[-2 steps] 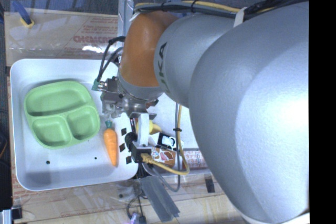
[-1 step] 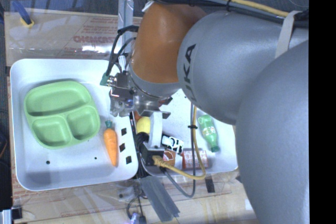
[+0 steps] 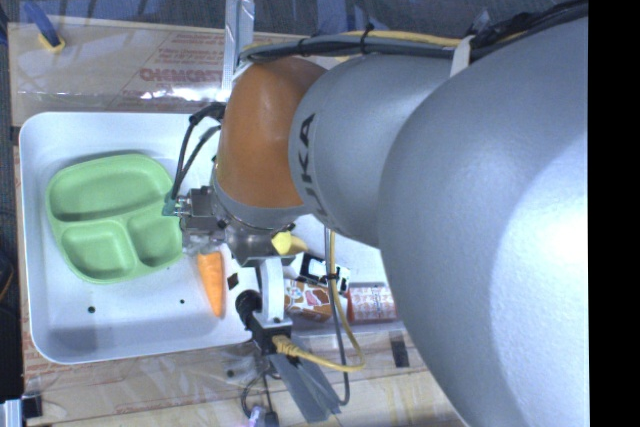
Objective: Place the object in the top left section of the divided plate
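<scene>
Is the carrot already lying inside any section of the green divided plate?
No; the carrot lies on the white bin floor just right of the green divided plate, outside its rim.

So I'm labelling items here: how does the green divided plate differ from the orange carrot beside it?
The divided plate is green, broad and hollowed into sections; the carrot is orange, slim and tapers to a point. The plate lies open to view; the carrot's upper end is hidden under the arm. Both are in the left white bin.

Green divided plate (image 3: 112, 213) lies in white bin; orange carrot (image 3: 211, 281) just beside it.
</scene>
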Motion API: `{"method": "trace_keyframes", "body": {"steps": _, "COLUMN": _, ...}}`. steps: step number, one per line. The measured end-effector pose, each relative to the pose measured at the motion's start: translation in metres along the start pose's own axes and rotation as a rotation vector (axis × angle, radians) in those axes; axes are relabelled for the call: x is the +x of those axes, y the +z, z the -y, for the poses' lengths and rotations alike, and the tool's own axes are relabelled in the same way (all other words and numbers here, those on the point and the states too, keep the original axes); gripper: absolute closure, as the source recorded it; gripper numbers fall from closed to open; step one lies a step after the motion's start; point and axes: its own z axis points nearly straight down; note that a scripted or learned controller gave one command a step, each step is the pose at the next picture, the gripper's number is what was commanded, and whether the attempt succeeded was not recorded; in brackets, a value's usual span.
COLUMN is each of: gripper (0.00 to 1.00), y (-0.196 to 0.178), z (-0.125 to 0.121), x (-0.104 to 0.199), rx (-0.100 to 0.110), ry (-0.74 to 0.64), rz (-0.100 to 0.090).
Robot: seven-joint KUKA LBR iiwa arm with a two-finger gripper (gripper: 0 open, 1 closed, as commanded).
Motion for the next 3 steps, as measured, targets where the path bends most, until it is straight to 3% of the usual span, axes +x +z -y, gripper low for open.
{"method": "trace_keyframes", "body": {"steps": 1, "gripper": 1.00, "y": -0.071, "z": -0.018, "x": -0.049, "rx": -0.004, "ry": 0.071, "rz": -0.002}}
{"method": "trace_keyframes", "body": {"steps": 2, "gripper": 1.00, "y": 0.025, "z": -0.017, "x": -0.007, "rx": 0.002, "ry": 0.175, "rz": 0.000}}
{"method": "trace_keyframes", "body": {"steps": 3, "gripper": 1.00, "y": 0.017, "z": -0.016, "x": -0.006, "rx": 0.006, "ry": 0.169, "rz": 0.001}}
